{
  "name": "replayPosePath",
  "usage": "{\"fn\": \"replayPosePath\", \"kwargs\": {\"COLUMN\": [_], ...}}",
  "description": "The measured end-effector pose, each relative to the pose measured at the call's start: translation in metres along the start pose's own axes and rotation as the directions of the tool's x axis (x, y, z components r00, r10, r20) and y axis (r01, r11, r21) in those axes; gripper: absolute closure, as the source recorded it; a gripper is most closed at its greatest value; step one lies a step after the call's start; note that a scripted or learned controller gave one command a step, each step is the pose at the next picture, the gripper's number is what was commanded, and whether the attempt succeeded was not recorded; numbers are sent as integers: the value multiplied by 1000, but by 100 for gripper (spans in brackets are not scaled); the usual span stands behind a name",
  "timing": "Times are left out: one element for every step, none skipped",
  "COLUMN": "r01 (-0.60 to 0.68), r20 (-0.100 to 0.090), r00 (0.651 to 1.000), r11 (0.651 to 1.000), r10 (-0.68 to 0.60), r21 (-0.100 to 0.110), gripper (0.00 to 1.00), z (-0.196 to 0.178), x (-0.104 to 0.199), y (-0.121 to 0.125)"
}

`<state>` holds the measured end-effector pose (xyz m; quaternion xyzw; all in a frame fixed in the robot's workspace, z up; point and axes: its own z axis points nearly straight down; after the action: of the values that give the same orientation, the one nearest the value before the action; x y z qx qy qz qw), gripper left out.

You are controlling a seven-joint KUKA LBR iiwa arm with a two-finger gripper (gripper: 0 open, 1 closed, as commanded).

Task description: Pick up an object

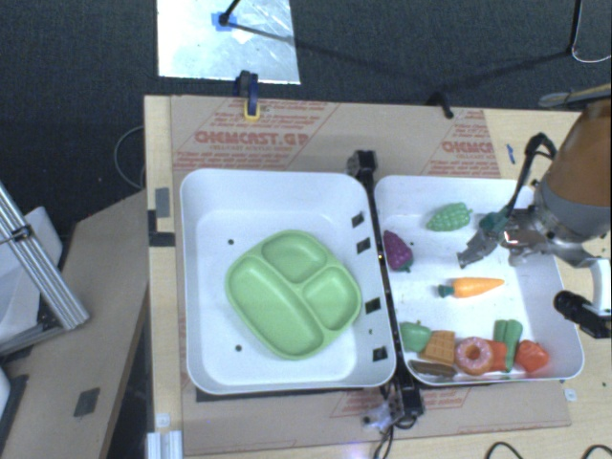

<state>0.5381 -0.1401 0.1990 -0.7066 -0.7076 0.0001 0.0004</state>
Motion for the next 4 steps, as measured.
{"fn": "replayPosePath", "kwargs": {"r01": [0,0,3,3], "r20": [0,5,6,1], "r00": [1000,1000,1000,1000], "r11": [1000,1000,1000,1000], "r10": [0,0,-3,-3], "r21": [1,-16,-30,-3], "gripper": [0,0,100,100], "z": [58,103,86,44], "x": [-8,-9,-8,-4], "y": [-1,4,9,10]}}
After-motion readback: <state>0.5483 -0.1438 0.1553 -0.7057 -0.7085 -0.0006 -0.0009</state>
